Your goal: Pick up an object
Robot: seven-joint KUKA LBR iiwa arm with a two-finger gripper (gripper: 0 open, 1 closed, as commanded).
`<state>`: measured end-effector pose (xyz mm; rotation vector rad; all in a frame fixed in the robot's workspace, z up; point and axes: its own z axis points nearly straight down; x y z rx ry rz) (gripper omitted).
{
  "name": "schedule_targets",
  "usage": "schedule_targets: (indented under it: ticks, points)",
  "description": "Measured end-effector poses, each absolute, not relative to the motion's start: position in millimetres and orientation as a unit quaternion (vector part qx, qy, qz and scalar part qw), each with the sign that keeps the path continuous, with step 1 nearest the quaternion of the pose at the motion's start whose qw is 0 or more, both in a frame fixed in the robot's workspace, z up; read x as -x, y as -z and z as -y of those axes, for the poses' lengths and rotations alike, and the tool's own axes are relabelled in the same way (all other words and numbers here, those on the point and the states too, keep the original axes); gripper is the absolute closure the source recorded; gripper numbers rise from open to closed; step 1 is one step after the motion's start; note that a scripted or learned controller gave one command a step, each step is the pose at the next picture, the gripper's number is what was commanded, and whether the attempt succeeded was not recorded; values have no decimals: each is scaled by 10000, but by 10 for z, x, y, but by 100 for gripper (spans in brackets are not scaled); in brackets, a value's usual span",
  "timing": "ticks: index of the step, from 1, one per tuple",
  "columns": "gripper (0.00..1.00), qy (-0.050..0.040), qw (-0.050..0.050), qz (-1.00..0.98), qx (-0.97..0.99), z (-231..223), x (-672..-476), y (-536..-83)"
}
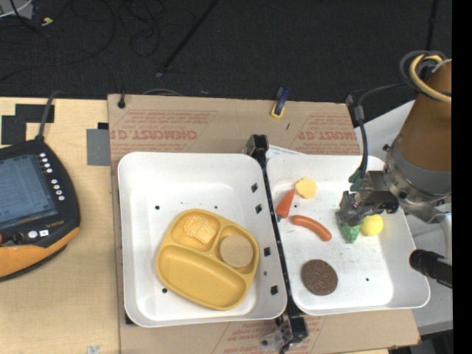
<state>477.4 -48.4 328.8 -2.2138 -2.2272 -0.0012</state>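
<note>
While I scan L to R, I note the left bin [140, 198] carries a yellow divided tray [199, 275] w/ a waffle-like piece [196, 228] and a round tan disc [237, 251] in its compartments. None of this is near the arm.

Right bin [398, 293], L to R: carrot [285, 203], long axis near vertical, leaning slightly, lower tip toward the centre divider; yellow chunk [306, 189] just beside its top; sausage [311, 227], long axis diagonal, upper-left to lower-right; brown round patty [319, 277], no clear axis; then green piece [350, 233] and yellow ball [373, 225], close together, directly at the gripper [354, 214].

Finger state: cannot tell; dark hardware masks the tips.

Risks, my judgement:
- Green piece and ball are so close that a closing stroke may pinch both or squeeze one out.
- Ball is round; may roll off toward the bin wall.
- Green piece is small, irregular; grip may slip on lift.
</note>
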Motion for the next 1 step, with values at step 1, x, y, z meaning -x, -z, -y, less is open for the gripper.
schedule_targets:
  ticks: [1]
  points:
    - [100, -13, 18, 7106, 7036, -309, -4773, -3660]
